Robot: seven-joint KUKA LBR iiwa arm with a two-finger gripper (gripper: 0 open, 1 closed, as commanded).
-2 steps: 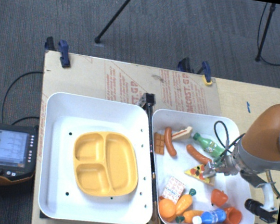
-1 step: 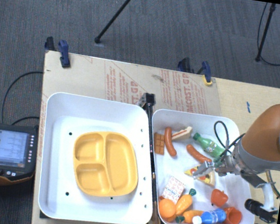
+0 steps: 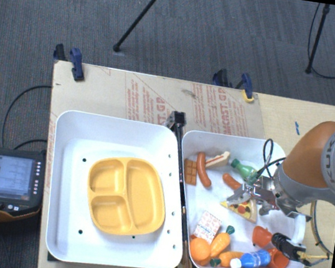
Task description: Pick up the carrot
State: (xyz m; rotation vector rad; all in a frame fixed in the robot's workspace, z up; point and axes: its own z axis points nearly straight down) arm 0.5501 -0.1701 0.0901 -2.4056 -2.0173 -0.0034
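two white bins [image 3: 71, 146] sit side by side so you work from one into the other: the left holds a yellow divided tray [image 3: 126, 196], the right the toy food. red lettering on the board [image 3: 154, 100] beneath is too skewed to read. the gripper [image 3: 247, 196] hovers over the pizza slice [image 3: 241, 208]; you cannot tell its opening. your carrot [image 3: 221, 243] lies near the front wall, untouched.
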